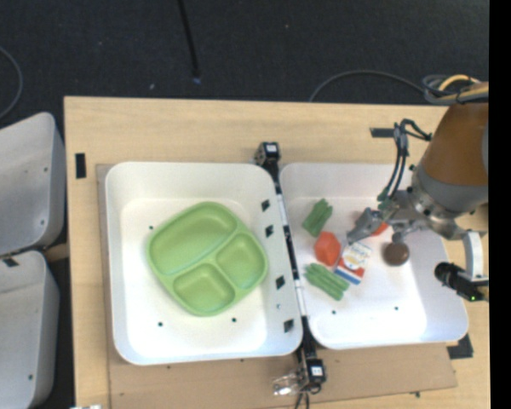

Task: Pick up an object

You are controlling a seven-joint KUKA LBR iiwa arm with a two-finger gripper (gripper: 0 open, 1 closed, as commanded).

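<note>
Over the right bin [426,313], the pincer [366,228] hangs just beside an orange piece [327,247] and a white packet [354,259]. Whether it is apart or together cannot be told. A green divided plate [206,257] lies in the left bin [128,331].

The arm [460,156] is cut off at the right, so only its orange band and wrist show. The gripper [368,227] sits low over the right bin [409,318], its fingers too small and blurred to read, and it hides part of what may be a small white packet [354,261]. The brown round thing [397,253] beside it is too blurred to name.
</note>
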